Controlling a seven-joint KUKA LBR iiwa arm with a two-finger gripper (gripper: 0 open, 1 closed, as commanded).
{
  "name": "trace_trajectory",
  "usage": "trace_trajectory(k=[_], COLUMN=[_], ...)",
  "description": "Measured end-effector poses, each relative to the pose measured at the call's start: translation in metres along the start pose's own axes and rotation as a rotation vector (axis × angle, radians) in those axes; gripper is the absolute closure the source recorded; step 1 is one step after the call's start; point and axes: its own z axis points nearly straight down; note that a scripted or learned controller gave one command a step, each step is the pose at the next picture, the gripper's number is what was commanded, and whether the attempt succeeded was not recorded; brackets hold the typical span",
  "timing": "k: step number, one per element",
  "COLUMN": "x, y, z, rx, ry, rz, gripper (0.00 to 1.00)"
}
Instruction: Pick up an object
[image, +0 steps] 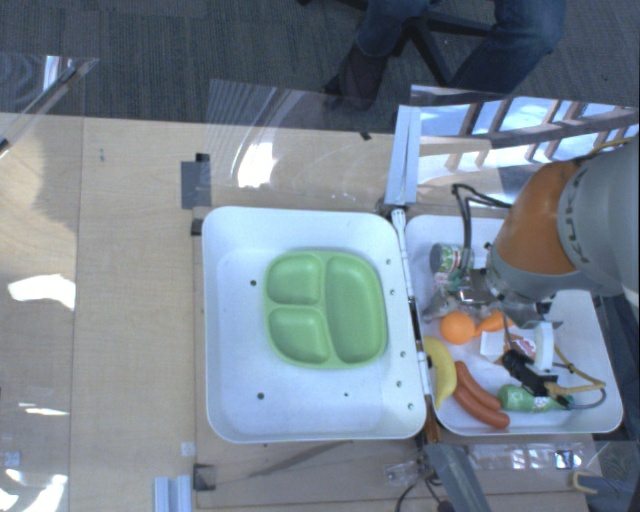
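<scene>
- Two white bins sit side by side on the counter (110, 330): left bin (230, 400) at centre frame, right bin (600, 345) at the right.
- One green divided plate (327, 308), three compartments, lies in the left bin.
- Right bin: one orange ball (457, 328), one banana (438, 366), two sausages (478, 395), one can (450, 260), one green piece (517, 398).
- One gripper (468, 292) hangs just above the orange ball; I cannot tell how its parts are set.
</scene>
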Motion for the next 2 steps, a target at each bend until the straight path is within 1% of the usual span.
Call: trace_trajectory(k=[1, 2], x=[0.000, 0.053], y=[0.002, 0.069], z=[-0.009, -0.094], rx=[-0.004, 0.013], ry=[-0.002, 0.001], rz=[-0.001, 0.134], gripper=[1.00, 1.00])
